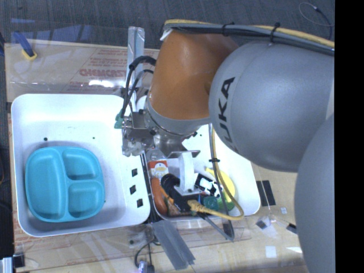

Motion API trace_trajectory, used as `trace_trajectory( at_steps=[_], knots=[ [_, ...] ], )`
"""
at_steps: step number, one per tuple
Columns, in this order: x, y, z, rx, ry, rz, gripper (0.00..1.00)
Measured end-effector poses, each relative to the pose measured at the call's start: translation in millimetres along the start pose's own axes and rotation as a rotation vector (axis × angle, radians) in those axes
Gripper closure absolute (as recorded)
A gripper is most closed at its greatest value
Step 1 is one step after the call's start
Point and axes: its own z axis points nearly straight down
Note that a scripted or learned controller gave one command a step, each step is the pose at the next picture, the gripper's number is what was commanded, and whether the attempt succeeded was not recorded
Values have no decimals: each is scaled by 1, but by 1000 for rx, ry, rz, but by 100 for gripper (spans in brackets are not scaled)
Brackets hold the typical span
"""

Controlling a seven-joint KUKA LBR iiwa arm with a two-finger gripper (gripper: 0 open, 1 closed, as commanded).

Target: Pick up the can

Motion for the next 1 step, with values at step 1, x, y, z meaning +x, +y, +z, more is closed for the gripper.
trace_trajectory(
  at_steps=[1],
  knots=[
    [-65, 10, 2, 4, -1, -390, 100]
  ],
)
